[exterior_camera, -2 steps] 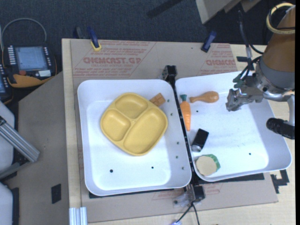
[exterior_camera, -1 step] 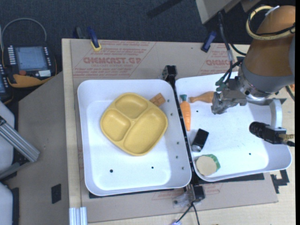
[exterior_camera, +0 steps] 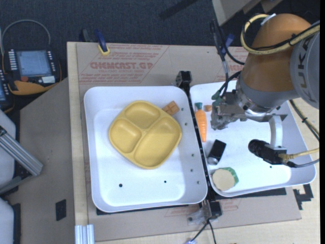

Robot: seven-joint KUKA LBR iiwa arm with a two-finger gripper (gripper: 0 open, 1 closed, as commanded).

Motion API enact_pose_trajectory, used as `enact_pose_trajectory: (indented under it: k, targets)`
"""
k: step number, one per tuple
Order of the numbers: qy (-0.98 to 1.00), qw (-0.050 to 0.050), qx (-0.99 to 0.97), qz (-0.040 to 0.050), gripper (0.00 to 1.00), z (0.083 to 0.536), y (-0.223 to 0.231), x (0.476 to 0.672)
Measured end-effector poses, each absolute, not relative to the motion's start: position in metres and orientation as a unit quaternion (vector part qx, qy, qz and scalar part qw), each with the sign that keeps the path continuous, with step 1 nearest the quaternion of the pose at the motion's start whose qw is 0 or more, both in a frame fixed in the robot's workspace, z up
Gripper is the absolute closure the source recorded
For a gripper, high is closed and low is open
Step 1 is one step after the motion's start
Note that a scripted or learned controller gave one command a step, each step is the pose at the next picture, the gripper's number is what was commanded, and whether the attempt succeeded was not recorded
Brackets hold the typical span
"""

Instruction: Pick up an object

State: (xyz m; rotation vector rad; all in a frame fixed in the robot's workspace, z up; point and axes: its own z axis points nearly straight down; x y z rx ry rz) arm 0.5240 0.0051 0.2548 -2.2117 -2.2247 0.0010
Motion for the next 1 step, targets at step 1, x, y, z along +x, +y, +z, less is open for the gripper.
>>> enact_pose_trajectory:
  k: [1]
  targets:
    - [-0.71, 0.001, -0.705, -0.0011, 1.0, 0.2548, 0.0655, 0.5269]
